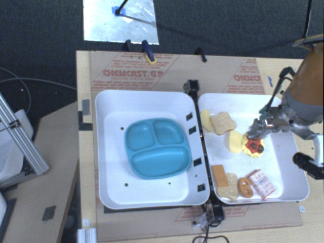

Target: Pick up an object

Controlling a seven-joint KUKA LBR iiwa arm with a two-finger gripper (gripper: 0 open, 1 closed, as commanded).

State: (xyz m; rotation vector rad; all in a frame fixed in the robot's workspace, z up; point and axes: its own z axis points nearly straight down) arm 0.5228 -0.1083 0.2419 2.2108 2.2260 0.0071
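We see the end effector [254,134] low in the right bin [296,151], directly above a red and yellow toy [253,148]. We cannot tell its opening. A blue tray [157,148] lies at nine o'clock.

The arm [304,92] enters from the right, its orange band directly above the wrist. The wrist angles down and to the left, ending at the gripper [254,133], which sits low, fingertips pointing downward.
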